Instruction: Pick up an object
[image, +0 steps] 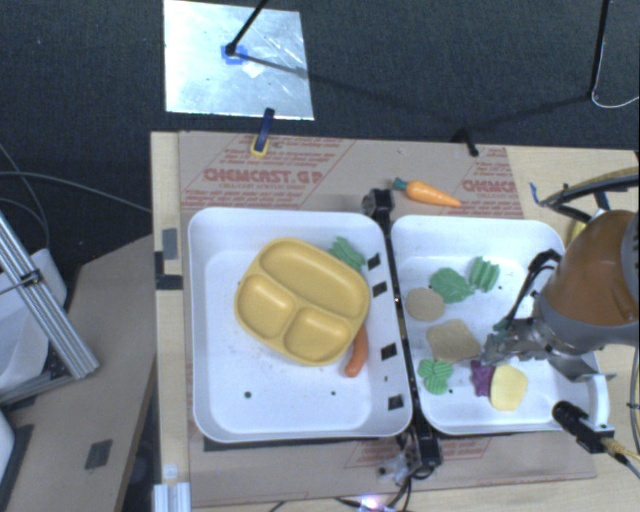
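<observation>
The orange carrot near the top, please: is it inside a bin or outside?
Outside: the carrot lies on the cardboard beyond the right bin.

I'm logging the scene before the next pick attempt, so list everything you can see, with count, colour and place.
white bins: 2, white, side by side on the bench
divided plate: 1, yellow, left bin
carrots: 2, orange, one by the plate in the left bin, one on the bench beyond the bins
green leafy piece: 1, green, behind the plate
green pieces: 3, green, right bin
tan pieces: 2, tan, right bin
purple piece: 1, right bin
yellow piece: 1, right bin
arm: 1, grey and orange, over the right bin
tool: 1, dark, low near the tan and purple pieces
</observation>
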